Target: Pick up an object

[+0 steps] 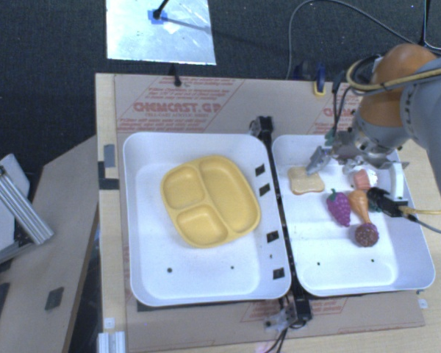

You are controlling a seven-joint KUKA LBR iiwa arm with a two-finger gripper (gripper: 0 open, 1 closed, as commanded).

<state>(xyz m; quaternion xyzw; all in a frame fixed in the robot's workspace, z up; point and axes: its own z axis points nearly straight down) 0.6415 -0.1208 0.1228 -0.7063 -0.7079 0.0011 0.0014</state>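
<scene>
Several toy foods lie in the right bin [397, 271]: a beige toast slice [305, 182], a purple grape bunch [339, 207], an orange drumstick-shaped piece [360, 203], a dark red round berry [366, 234] and a small red-and-white piece [362, 177]. My gripper [317, 160] hangs low over the far part of this bin, just above and right of the toast slice, tilted down toward the left. Nothing is visibly held in it. The grey arm with its orange band [397, 72] comes in from the right and partly covers the red-and-white piece.
The left bin [151, 271] holds a yellow divided plate [209, 199]. A black ridge with clips [275, 212] separates the two bins. A cable [419, 213] trails from the wrist over the right bin's edge. A shiny square sheet [160, 20] lies beyond the bench.
</scene>
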